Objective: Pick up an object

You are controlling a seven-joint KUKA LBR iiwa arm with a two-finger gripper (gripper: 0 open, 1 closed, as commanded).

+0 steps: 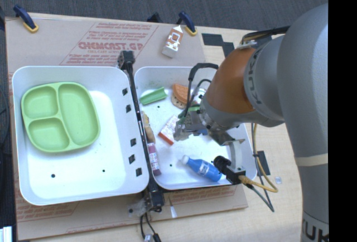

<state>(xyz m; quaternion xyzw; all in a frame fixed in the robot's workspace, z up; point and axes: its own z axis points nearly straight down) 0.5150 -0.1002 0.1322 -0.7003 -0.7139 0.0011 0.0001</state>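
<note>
- The grey robot arm with an orange band (pixel 290 85) reaches in from the right and hangs over the right bin, hiding much of its right half.
- The left shallow white plastic bin (pixel 83 177) holds a light green three-compartment plate (pixel 59 116) in its upper left part.
- The right shallow white plastic bin (pixel 167 177) sits just beside the left one and holds the loose objects.
- The two-finger gripper (pixel 187 128) is low over the middle of the right bin; whether it is released or clenched cannot be told, since the wrist and cables cover it.
- A blue plastic bottle with a white cap (pixel 202 168) lies on its side near the bin's lower edge.
- A green flat oblong piece (pixel 153 95) lies near the upper left.
- A red and white small box (pixel 166 131) lies just left of the gripper.
- A brown rounded item (pixel 179 92) sits near the upper edge, partly covered by the arm.
- A small white and orange bottle (pixel 173 41) lies on the cardboard behind the bins.
</note>
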